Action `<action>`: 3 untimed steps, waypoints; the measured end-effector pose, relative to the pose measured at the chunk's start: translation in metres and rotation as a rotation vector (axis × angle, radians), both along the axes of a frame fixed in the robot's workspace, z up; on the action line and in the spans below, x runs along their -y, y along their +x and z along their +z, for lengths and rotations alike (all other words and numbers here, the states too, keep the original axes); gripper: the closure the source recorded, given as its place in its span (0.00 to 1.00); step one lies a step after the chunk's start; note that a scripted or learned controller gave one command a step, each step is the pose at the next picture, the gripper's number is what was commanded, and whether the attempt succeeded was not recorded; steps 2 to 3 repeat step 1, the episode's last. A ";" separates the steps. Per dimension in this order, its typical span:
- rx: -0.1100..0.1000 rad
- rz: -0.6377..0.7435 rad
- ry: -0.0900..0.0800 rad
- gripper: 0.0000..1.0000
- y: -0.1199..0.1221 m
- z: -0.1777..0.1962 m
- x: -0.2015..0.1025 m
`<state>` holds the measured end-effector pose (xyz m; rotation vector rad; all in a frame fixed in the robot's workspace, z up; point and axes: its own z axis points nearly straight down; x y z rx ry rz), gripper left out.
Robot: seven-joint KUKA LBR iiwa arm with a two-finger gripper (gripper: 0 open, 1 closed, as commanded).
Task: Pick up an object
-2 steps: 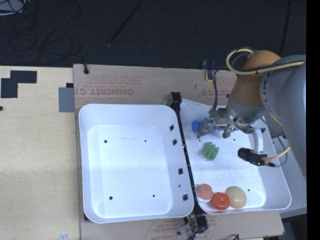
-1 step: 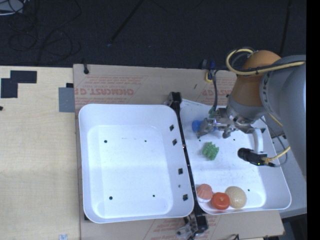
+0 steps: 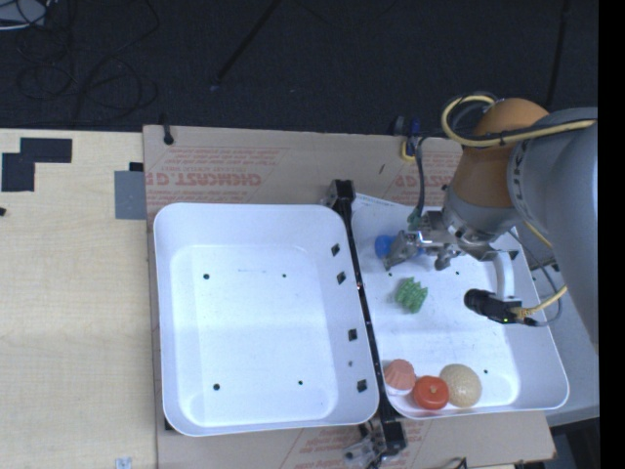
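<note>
A blue object (image 3: 385,247) is seen in the right bin (image 3: 547,379) — upper part, right of frame centre — just left of the hand (image 3: 422,245). Whether the hand is open or closed cannot be told.

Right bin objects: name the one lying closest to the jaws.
The blue object, at the bin's upper left beside the gripper. The green one lies lower; the other three sit along the bottom edge.

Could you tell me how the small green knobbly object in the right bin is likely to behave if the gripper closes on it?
The green object looks bumpy, so fingers would probably catch on it rather than slip. It seems small and likely light. Being roundish and lying apart from the other things, it may scoot or roll if nudged off-centre.
</note>
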<state>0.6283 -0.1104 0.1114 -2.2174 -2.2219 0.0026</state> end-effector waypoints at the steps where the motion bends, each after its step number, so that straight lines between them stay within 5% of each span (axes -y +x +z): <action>1: 0.000 0.000 0.000 0.00 0.000 0.000 0.000; 3: 0.000 0.000 0.000 0.00 0.000 0.000 0.000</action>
